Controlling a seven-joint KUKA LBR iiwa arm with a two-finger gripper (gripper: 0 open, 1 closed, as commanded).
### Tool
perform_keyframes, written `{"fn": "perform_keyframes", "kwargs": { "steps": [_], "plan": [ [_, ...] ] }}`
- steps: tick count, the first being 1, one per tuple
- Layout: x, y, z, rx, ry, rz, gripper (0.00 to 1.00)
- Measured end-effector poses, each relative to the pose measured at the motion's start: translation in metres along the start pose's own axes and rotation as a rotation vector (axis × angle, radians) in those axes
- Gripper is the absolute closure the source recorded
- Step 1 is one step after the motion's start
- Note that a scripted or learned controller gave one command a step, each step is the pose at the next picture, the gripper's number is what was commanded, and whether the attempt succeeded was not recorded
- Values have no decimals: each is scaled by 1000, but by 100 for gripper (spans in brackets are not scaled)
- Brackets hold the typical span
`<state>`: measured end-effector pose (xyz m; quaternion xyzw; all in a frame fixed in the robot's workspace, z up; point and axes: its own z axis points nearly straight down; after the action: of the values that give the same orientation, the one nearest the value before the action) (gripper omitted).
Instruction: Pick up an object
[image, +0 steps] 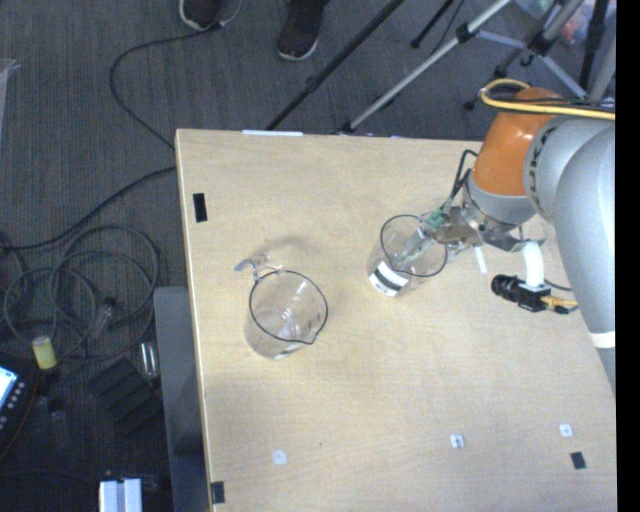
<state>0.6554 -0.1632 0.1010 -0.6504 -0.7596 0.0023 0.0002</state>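
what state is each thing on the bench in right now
clear pitcher: upright, standing free on the bench, nothing visible inside
clear glass: tilted, rim toward the claw, which is at its rim
claw: at the glass rim, grip unclear

A bulky grey arm (590, 220) with an orange band (510, 150) and a yellow cable (530, 100) looped above.

One fixed camera looks down at a slant, from fairly high it seems, on the table (400, 400) and floor (80, 150).
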Motion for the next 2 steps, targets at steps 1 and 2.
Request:
{"fn": "perform_keyframes", "kwargs": {
  "steps": [1,2],
  "plan": [
    [1,0,-8,2,2,0,100],
    [1,0,-9,1,2,0,0]
  ]
}}
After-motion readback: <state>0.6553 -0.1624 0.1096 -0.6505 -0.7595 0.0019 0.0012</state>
